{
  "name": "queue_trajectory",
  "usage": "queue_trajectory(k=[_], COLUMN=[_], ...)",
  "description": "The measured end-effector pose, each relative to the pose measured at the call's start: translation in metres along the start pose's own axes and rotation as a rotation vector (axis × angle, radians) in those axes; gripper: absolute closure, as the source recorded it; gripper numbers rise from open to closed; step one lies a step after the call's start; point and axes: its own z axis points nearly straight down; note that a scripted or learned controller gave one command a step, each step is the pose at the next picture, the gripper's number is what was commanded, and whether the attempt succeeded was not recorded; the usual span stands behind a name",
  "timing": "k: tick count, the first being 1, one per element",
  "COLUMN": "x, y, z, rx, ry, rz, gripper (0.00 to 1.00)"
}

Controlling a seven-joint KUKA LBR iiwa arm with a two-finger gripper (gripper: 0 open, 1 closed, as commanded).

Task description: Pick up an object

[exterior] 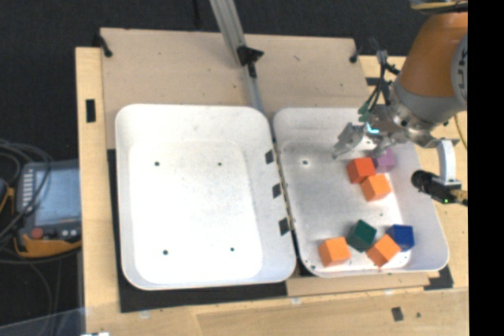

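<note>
Blocks (370,179) in right bin (315,193), near its right side; hand (358,139) above them.

Even bright overhead light, white bins (197,193) near overexposed, soft focus, faint shadows

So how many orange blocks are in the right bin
4. One orange block lies just below the pincer, a second touches it lower right, and two sit near the front edge: one left of the green block, one right. The arm may hide more.
</note>
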Motion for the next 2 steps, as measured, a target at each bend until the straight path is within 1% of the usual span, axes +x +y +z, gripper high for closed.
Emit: queue_trajectory(k=[1, 2], x=[0.000, -0.011], y=[0.001, -0.003], z=[-0.003, 0.045], rx=[-0.005, 0.000], ry=[0.000, -0.005], rz=[0.000, 0.005], gripper=[0.00, 0.00])
